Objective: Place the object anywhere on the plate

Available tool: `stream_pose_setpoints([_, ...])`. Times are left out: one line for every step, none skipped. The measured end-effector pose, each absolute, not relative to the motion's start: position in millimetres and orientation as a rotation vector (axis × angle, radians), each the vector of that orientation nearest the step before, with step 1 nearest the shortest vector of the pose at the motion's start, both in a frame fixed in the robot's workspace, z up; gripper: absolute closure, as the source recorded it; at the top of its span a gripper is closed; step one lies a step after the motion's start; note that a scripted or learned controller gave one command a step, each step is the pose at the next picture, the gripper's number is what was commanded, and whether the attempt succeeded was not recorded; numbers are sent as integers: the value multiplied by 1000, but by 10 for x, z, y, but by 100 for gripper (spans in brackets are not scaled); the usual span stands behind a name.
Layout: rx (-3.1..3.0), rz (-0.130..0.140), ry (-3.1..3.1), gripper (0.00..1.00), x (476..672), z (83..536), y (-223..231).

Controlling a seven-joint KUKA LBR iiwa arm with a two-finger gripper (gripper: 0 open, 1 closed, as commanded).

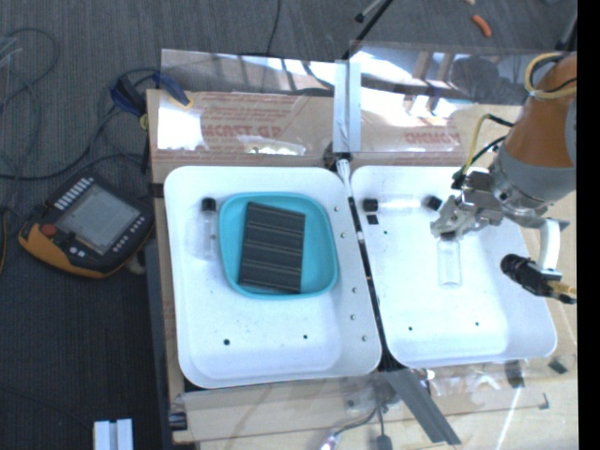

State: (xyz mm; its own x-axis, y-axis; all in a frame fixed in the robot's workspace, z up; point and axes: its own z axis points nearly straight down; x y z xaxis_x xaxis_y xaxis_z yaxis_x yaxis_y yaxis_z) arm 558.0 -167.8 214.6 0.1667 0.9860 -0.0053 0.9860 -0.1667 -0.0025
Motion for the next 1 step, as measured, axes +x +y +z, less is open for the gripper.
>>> stream_pose_setpoints([2398, -8, 2027, 0, 5581, 2147, -1678])
